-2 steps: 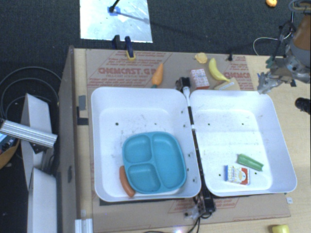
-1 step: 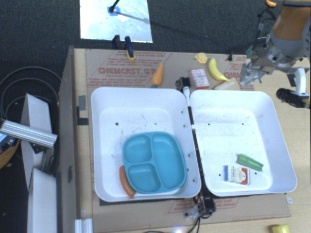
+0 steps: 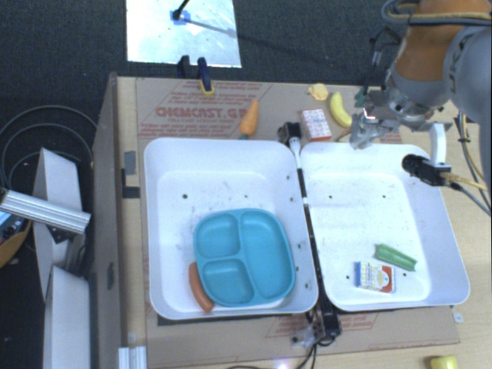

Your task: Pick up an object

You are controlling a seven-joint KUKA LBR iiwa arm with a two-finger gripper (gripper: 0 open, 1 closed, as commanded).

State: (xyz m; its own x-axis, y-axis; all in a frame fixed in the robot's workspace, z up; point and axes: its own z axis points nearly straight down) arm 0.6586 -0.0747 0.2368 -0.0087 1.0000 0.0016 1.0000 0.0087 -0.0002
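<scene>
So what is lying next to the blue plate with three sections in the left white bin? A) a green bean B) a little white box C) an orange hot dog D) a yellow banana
C: the orange hot dog lies against the lower-left edge of the blue sectioned plate in the left white bin.

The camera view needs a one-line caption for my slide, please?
KUKA arm's pincer poised at the right bin's far rim; green pod and small packet inside, blue divided plate in the left.
</scene>
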